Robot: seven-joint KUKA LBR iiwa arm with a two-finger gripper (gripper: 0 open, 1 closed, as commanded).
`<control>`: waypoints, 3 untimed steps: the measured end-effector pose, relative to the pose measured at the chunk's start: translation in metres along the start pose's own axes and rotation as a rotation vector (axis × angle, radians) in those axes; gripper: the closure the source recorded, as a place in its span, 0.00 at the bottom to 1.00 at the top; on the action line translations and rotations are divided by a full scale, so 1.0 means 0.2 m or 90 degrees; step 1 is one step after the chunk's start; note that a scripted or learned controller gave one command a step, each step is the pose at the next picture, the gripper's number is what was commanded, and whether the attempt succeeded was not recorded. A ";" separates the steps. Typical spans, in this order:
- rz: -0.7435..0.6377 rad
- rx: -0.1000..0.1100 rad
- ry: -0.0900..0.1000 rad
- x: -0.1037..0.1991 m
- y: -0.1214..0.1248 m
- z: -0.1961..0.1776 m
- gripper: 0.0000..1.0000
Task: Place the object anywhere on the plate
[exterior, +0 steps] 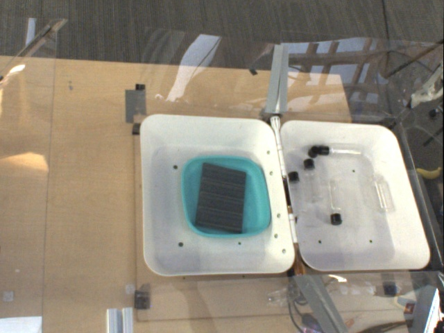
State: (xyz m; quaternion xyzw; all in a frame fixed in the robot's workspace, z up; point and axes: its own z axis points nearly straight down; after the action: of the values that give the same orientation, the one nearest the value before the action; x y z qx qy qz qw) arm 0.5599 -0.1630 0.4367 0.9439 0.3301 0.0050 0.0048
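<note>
Two white bins are listed side by side on a tan bench (76, 207), their inner edges touching.

1. Left bin (159, 241): shallow, with rounded corners; a plate is held in its middle.
2. Right bin (388, 234): same form; small loose parts are scattered in it.
3. Plate (258, 207): teal, squarish with rounded corners, lying flat.
4. Block (221, 198): dark grey, ribbed, rectangular. It is found lying flat on the plate, near its centre, well within the rim.
5. Clear piece (383, 193): faint, elongated, toward the right side of the right bin.
6. Black bits: four, small, all in the right bin. Two (318, 150) (309, 163) are near the top left, one (293, 177) by the left wall, one (336, 219) lower, apart from the rest.

Claw: width cannot be told.
</note>
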 end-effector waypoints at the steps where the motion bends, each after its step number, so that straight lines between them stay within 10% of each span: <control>1: 0.150 0.000 -0.001 -0.27 -0.07 0.00 0.00; 3: 0.294 0.000 -0.002 -0.41 -0.05 0.00 0.00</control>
State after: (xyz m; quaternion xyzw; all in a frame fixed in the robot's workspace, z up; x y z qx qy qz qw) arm 0.4895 -0.2055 0.4357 0.9944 0.1051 0.0043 0.0040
